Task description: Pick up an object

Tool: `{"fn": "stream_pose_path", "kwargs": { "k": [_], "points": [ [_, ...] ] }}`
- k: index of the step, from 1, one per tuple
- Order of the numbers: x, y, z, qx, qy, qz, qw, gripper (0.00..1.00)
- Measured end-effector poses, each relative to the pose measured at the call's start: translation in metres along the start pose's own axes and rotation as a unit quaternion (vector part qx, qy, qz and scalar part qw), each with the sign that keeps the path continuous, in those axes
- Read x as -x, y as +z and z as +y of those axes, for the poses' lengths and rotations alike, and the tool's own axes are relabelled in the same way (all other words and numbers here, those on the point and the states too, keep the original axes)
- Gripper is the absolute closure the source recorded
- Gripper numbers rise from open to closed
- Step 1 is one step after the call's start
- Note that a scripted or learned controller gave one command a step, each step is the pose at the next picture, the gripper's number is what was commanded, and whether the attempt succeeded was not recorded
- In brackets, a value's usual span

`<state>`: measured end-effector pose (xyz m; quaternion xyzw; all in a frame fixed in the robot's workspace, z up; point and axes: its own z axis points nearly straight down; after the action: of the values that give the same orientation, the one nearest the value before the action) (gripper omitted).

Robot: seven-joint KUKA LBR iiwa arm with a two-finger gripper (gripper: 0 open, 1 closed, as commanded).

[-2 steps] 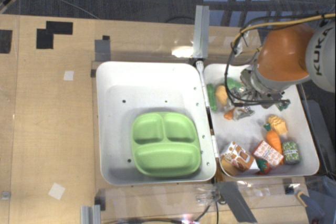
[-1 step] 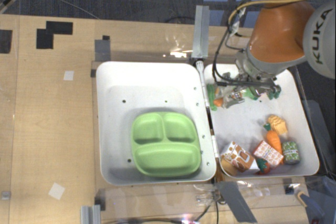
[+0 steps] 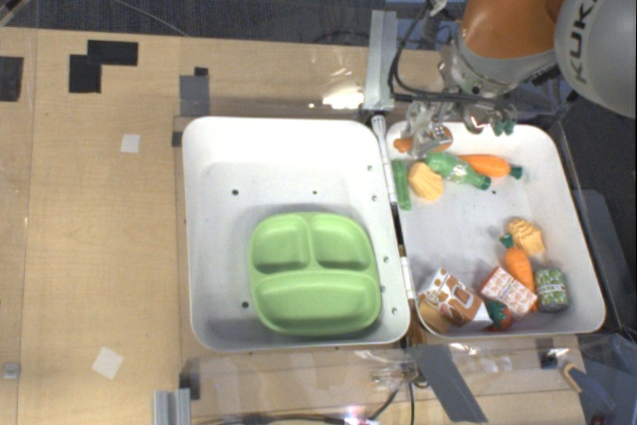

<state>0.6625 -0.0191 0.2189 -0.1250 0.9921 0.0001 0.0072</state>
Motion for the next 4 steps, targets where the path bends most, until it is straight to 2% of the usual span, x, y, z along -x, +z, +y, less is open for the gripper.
{"fn": "stream_pose_path", "kwargs": {
  "k": [3,4],
  "points": [
    [0.008,-0.041,0.002,-0.003,-0.003,-0.017,0.9998,1.00],
    [0.017,-0.076,0.031,0.000,0.105,0.001,0.9945,1.00]
  ]
}}
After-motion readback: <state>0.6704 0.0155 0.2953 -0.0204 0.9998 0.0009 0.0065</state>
